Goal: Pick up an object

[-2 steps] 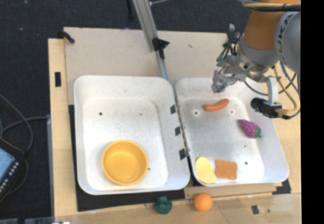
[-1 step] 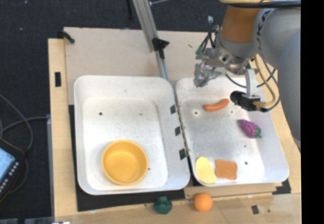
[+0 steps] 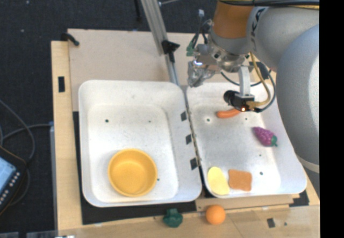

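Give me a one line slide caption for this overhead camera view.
KUKA arm's hand hovers over the right bin holding toy carrot, grapes; yellow bowl in left bin.

Glossy plastic yellow bowl (image 3: 132, 172), matt wooden bench (image 3: 115, 57)

Robotics lab: big grey arm (image 3: 290, 43), aluminium rail (image 3: 153, 14), wooden surface (image 3: 107, 54) with two white bins (image 3: 97, 102), dark carpet, loose cables.

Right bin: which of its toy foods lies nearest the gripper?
The orange carrot, just below the gripper; the purple grapes, yellow piece and orange piece lie farther.
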You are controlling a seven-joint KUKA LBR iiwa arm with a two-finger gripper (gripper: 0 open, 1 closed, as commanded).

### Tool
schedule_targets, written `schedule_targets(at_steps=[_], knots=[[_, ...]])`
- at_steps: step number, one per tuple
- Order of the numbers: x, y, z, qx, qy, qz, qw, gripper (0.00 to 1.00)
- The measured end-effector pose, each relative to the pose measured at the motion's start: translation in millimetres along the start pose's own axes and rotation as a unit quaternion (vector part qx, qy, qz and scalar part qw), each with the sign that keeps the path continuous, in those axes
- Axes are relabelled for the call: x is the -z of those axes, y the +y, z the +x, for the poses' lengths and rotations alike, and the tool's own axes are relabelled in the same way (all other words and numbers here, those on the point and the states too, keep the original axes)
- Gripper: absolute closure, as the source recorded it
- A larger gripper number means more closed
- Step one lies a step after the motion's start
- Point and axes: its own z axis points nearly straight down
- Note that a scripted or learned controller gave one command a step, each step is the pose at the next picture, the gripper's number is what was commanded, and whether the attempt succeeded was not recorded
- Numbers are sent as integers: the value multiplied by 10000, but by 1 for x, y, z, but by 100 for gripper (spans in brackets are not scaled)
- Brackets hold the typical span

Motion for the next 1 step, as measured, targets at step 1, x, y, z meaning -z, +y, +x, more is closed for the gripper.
schedule_targets(at_steps=[1], knots=[[-9, 10, 56, -2, -4, 8, 10000, 100]])
